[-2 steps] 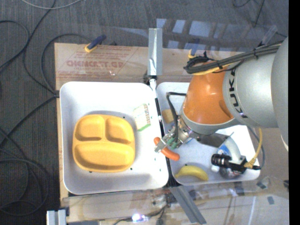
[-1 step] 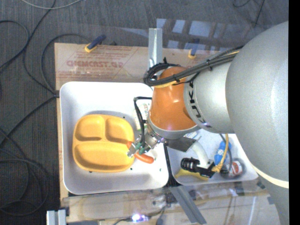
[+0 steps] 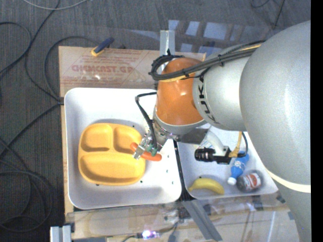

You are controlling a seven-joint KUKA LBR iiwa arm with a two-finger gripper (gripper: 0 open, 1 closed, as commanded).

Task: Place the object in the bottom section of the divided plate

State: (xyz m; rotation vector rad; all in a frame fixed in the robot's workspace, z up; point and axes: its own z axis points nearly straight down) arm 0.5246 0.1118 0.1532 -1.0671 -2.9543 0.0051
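A yellow divided plate (image 3: pixel 108 155) lies in the left white bin (image 3: pixel 75 110), with two small sections at its far side and one wide section at its near side. My gripper (image 3: pixel 147 148) hangs at the plate's right rim, shut on a small orange carrot-like object (image 3: pixel 154 157). The object lies crosswise between the fingers, and its ends stick out on both sides. It sits over the rim, roughly level with the ridge between the upper right section and the wide bottom section. The orange wrist band and grey arm cover the bins' middle.
The right bin (image 3: pixel 262 185) holds a banana (image 3: pixel 207 185), a bottle with a blue cap (image 3: pixel 238 166) and a grey can-like thing (image 3: pixel 250 180). A blue and yellow tool (image 3: pixel 102 46) lies on the cardboard behind the bins. Bare bin floor shows around the plate.
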